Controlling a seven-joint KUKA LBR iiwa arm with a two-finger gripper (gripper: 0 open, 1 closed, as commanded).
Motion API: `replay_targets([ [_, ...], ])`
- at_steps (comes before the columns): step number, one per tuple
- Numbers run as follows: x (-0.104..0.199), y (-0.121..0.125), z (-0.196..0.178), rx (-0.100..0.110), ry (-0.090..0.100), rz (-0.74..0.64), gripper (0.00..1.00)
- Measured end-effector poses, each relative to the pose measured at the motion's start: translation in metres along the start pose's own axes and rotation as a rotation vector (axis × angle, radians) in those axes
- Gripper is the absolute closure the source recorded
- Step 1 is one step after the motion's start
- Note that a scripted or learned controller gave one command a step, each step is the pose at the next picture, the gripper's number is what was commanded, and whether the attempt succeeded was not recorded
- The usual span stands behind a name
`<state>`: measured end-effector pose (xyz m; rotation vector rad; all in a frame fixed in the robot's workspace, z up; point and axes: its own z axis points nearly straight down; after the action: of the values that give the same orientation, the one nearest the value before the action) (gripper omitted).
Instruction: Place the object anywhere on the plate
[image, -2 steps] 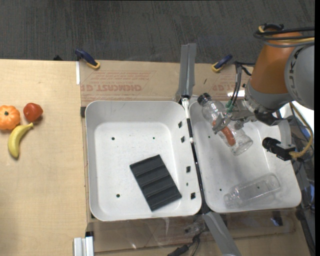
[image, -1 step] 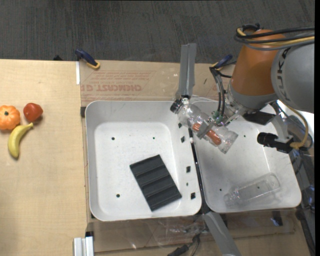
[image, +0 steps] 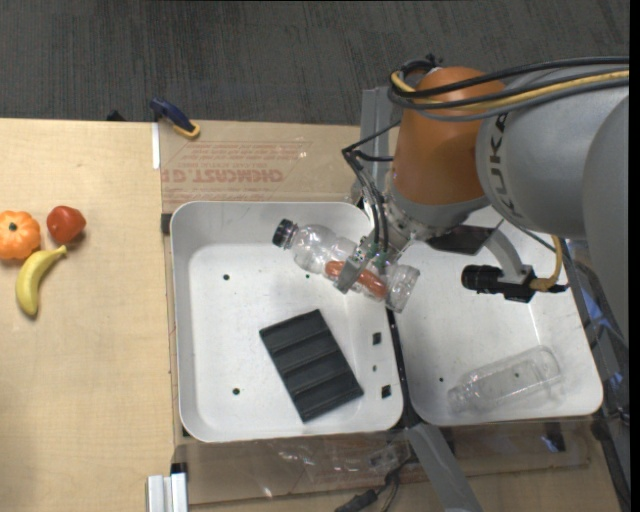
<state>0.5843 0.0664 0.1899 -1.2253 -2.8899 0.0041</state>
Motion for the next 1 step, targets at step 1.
replay_targets([
  [1,0.0554,0.0383,-0.0515,-0.002,-0.003,-0.227,1.0],
])
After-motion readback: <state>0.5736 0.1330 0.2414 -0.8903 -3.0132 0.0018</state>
